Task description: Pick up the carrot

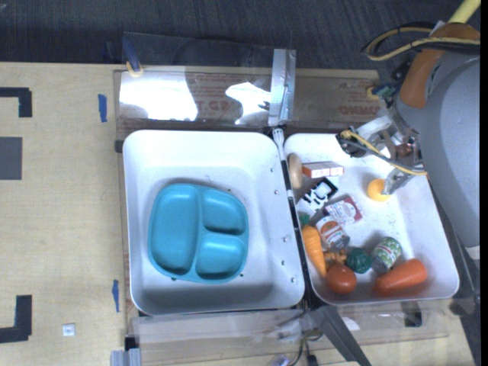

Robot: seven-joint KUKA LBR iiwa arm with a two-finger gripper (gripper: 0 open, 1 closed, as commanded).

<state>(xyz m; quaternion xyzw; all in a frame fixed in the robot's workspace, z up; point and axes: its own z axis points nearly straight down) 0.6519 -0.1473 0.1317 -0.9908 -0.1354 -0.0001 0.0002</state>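
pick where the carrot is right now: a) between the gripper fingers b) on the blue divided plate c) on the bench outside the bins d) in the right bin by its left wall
d: the carrot lies in the right bin against its left wall, among the other items.

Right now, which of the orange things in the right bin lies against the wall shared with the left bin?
The slim carrot against that wall; the small ball and the fat one lie farther right.
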